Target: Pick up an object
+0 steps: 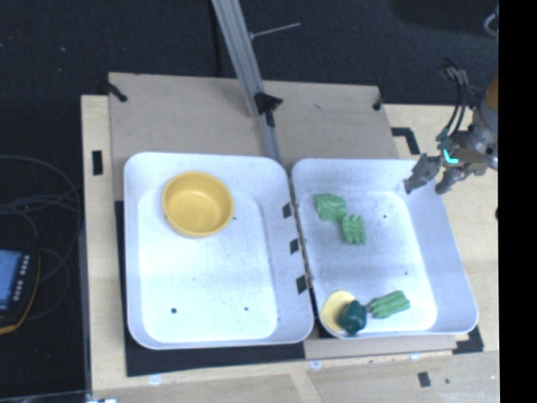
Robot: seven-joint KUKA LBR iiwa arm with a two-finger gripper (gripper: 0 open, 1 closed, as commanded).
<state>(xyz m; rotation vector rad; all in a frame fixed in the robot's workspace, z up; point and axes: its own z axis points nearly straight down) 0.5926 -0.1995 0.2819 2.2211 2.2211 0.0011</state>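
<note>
While the claw [430, 178] hangs over the upper right rim of the right bin [445, 250] with its two fingers spread wide and nothing between them, every candidate lies lower and to the left of it. Two green pieces [341, 217] sit close together in the upper middle of that bin, apart from its walls, and look the easiest pick. Another green piece [388, 304] lies near the bottom edge, beside a dark green lump [353, 316] resting on a small yellow dish [333, 309] in the corner; crowding there would likely foul a grasp. A yellow bowl [198, 203] stands in the left bin [168, 292]. Best to centre over one upper piece, straddle its narrow side, and descend straight before closing.
</note>
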